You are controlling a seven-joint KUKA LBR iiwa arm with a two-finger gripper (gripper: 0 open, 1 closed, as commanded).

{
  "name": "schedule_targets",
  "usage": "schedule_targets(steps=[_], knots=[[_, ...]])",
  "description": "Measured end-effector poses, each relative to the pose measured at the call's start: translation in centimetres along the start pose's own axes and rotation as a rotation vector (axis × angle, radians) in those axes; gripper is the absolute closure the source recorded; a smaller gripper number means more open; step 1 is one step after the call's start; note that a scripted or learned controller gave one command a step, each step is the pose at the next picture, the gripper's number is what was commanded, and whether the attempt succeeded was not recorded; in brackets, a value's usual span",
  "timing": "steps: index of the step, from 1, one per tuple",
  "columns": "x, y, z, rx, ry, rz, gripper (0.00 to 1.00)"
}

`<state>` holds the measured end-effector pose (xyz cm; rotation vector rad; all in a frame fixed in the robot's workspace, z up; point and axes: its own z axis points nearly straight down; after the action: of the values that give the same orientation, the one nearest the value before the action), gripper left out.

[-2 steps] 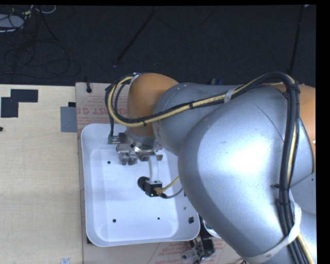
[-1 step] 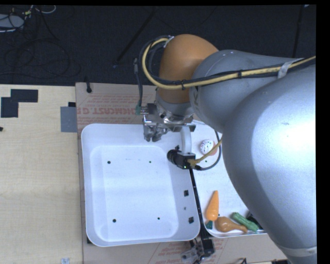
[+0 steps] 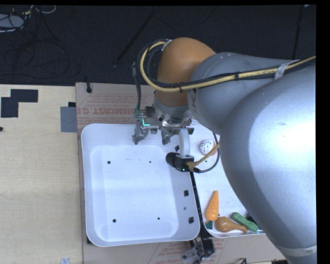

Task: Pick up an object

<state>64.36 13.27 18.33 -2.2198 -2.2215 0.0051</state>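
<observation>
The pickable items lie in the right bin, well apart from the gripper. An orange carrot-shaped piece stands nearly upright along the bin's left side. Just at its 5 o'clock lies a tan, pear-like piece, and touching that at 3 o'clock is a green piece, partly hidden under the arm. A small white ball with dark spots sits at the far end of the same bin, at 12 o'clock from the carrot shape, close beside the wrist cabling.

The gripper hangs over the far rim of the left bin, at about 11 o'clock from the carrot shape. Its two fingers stand spread apart with bare white bin between them; nothing is grasped.

The grey arm fills the right side, with its orange band above the wrist and a yellow cable looped around it. A black divider strip runs between the two bins.

The left bin's floor is white plastic with a few small dark holes. Both bins rest on a brown cardboard sheet bearing reversed red print. To 9 o'clock lies a pale wood-grain benchtop with black and grey patches. Beyond the bench the room is dark, with loose cables on the floor.
</observation>
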Motion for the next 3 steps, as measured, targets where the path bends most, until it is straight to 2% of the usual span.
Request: schedule_targets(steps=[1, 2, 3], knots=[[-1.6, -3.1, 5.3, 0.009, -0.001, 0.002, 0.00], [1.5, -5.5, 9.8, 0.002, 0.000, -0.001, 0.00], [1.3, -4.6, -5.9, -0.017, 0.005, -0.001, 0.00]])
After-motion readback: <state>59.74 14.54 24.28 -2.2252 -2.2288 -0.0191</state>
